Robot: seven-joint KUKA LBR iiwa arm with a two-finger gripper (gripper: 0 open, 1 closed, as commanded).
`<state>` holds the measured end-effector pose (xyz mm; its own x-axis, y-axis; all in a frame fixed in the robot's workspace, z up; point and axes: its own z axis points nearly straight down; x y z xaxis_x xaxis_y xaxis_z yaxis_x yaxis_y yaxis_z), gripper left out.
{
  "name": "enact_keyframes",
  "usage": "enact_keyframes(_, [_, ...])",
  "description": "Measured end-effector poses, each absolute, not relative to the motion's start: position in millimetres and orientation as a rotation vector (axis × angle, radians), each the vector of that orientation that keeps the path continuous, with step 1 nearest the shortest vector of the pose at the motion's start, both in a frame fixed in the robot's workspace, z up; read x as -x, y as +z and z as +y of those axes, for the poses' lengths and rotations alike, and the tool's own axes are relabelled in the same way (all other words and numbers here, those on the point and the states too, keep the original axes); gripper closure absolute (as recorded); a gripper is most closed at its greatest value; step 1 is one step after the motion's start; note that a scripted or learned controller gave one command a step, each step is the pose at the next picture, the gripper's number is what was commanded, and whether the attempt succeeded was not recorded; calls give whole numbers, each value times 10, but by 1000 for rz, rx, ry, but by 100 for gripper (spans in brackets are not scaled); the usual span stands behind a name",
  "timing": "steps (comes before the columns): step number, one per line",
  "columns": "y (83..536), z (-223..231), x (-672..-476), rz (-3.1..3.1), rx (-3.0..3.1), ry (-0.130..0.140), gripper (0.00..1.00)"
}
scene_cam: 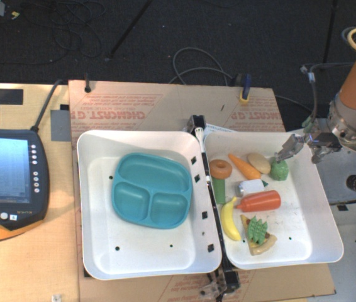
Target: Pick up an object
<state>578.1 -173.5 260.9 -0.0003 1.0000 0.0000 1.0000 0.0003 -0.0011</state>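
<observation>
Claw and candidate objects lie at the upper right of the right bin. We see the arm entering from the right, its claw slanting down and to the left over the bin's far right part. One grey finger reaches toward a small green object, whose top sits just at the fingertip; we cannot tell whether the claw is spread or closed, nor whether it touches the green object.

Just left of the green object we note a pale, rounded beige item, and beside that an orange carrot lying on a slant. A brown doughnut sits near the bin's left wall, with a dark green cylinder just below it. Near the middle we find a small white-and-grey block, a red pepper lying lengthwise below it, and a yellow banana curving down along the left. A pizza slice with green topping rests in the near part of the bin.

In the left bin we see a teal divided tray with three compartments. Both bins stand on cardboard laid over the counter, which also carries a handheld control pendant with a screen at far left.
</observation>
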Motion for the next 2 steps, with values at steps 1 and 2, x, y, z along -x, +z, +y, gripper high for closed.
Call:
enact_keyframes(1, [2178, -1121, -5358, -2218, 2209, 6, 0])
enact_keyframes(2, [2639, -334, -4870, -2226, 2210, -2, 0])
